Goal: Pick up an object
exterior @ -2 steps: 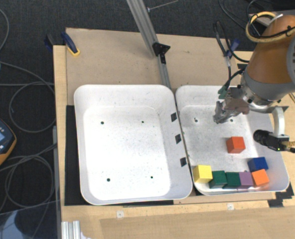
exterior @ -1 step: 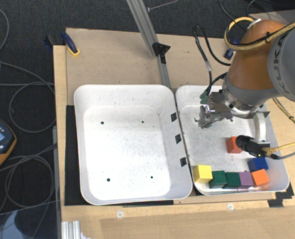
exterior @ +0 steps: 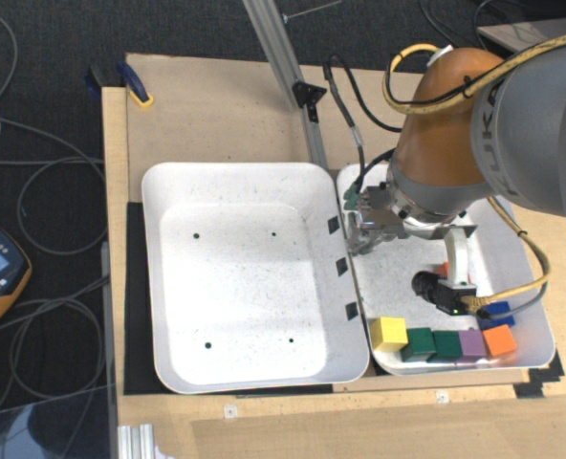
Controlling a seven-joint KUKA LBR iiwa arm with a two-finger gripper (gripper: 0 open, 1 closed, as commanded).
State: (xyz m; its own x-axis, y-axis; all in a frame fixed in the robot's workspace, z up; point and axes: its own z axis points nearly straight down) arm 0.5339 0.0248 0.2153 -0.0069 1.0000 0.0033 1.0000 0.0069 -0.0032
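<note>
My gripper (exterior: 363, 229) hangs over the left part of the right bin (exterior: 395, 280), close to the wall it shares with the left bin (exterior: 235, 275). The big grey and orange wrist hides most of it. A row of blocks lies along the right bin's front edge: a yellow block (exterior: 390, 332), two green blocks (exterior: 420, 342) (exterior: 447, 344), a purple block (exterior: 472, 343) and an orange block (exterior: 499, 340). A blue block (exterior: 496, 311) sits just behind the orange one. The gripper is well behind the row, nearest the yellow block.
A slanted metal post (exterior: 281, 60) rises from behind the bins. A blue-and-yellow clamp (exterior: 135, 84) sits at the bench's back left corner. Cables run along the bench behind the right bin.
</note>
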